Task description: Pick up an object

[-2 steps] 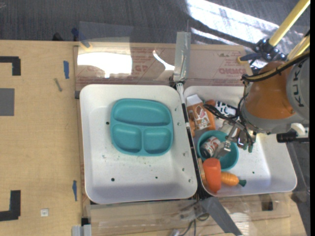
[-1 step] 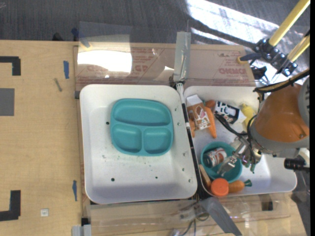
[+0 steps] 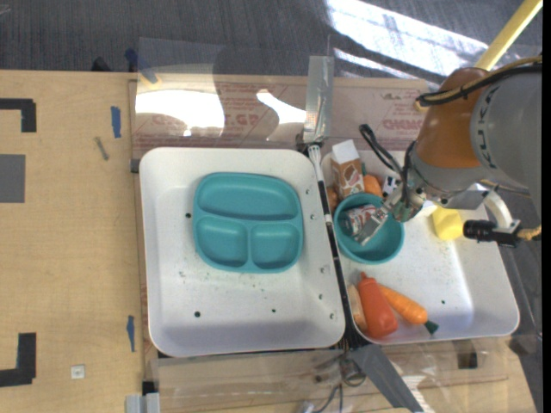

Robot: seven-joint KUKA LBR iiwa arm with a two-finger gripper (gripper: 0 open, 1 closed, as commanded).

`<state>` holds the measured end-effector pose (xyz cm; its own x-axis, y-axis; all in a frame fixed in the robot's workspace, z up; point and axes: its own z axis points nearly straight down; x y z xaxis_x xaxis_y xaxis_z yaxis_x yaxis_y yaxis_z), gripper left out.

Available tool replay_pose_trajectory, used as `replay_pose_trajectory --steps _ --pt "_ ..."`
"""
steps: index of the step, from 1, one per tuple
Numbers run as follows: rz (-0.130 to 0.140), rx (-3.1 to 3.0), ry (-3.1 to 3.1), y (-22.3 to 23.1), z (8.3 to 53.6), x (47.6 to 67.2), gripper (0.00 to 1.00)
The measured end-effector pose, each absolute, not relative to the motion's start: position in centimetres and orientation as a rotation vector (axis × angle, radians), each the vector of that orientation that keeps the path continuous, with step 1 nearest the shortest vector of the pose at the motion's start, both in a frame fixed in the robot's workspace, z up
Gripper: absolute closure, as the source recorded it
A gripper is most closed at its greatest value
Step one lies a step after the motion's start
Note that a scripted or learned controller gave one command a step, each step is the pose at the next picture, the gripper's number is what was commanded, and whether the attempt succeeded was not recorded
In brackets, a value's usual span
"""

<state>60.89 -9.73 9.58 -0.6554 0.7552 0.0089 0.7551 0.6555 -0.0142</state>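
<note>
Target, likely: the crumpled silvery wrapper [image 3: 366, 222], lying inside the round teal plastic bowl [image 3: 372, 255] near the left wall of the right white bin [image 3: 456, 282]. This is a judgement from the gripper's position; the task names no particular object.

Risks from here:
- The two-finger gripper [image 3: 403, 203] sits over the bowl's upper-right rim, not squarely over the wrapper. If it closes there, expect it to catch the rim. The bowl would then tip or drag, and the wrapper would be left behind.
- The wrapper looks thin and crushed, so a grasp may slip off or take only a corner.
- The white-and-brown small carton [image 3: 348, 170] stands just beside the bowl on its far side. A sideways shove of the bowl would knock it.

End effector: you cannot tell from this view how far open it is, because the wrist and orange band hide the tip. It is at or touching the bowl rim. Nothing is visibly held, so do not log a grasp.

Surroundings:
- A yellow lump [image 3: 448, 224] lies just right of the bowl.
- An orange toy carrot [image 3: 403, 302] and a stubby orange-red piece [image 3: 376, 310] lie together near the front.
- A teal divided plate [image 3: 248, 198] sits in the left white bin [image 3: 172, 299], well apart from the gripper.
</note>
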Motion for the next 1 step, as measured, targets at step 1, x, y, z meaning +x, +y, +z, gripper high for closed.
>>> replay_pose_trajectory --steps 1 --pt "-0.008 -1.59 -2.724 -10.92 9.11 56.32 0.0"
